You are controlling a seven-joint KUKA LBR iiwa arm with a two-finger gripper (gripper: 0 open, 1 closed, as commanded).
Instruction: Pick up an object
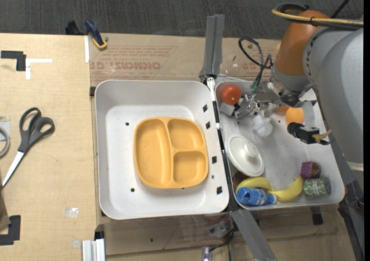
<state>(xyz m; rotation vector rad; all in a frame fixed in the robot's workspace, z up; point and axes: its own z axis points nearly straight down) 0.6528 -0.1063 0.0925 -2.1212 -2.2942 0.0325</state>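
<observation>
Gripper low at right bin's 11 o'clock corner, beside red tomato; can't tell its state, probably nothing held. Center on tomato before closing.

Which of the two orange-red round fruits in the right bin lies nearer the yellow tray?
The red one at the bin's top left corner; the orange one lies further right, under the arm.
</observation>
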